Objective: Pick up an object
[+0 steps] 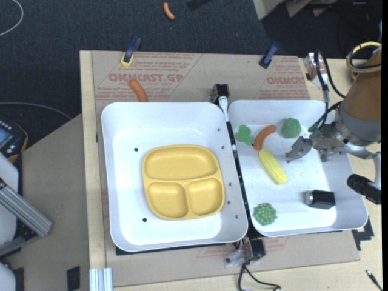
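Several toys crowd the right white bin (339, 214): a yellow plastic corn cob (273, 166) at its centre, a green ball (290, 127) at twelve o'clock. The gripper (301, 148) hovers beside the cob, jaws spread, empty. Descending off-centre could nudge the cob aside.

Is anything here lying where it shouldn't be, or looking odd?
Yes, two small orange sausage-like pieces lie outside the bins: one on the cardboard just behind the left bin, another farther back on the dark floor. A similar sausage sits in the right bin, so those two look like strays.
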Motion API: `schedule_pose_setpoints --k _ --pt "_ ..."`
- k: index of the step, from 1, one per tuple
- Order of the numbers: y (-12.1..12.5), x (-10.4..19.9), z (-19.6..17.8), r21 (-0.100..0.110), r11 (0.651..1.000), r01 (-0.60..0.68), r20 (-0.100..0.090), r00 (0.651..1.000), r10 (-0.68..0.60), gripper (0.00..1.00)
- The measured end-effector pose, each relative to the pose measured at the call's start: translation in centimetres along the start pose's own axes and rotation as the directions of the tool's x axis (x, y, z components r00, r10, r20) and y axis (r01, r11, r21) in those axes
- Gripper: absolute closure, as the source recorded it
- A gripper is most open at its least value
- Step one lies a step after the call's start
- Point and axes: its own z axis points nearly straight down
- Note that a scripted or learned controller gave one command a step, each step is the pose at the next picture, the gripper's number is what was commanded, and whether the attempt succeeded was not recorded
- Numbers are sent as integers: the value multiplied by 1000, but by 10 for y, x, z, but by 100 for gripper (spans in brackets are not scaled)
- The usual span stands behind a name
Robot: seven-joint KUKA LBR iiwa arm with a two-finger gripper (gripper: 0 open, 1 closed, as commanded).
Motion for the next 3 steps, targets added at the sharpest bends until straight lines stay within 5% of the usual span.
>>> schedule_pose_setpoints --k 2,3 --pt "-3 1 91 -1 1000 1 0 1000 -1 0" --pt "-2 1 79 -7 1000 0 2 1000 0 100"
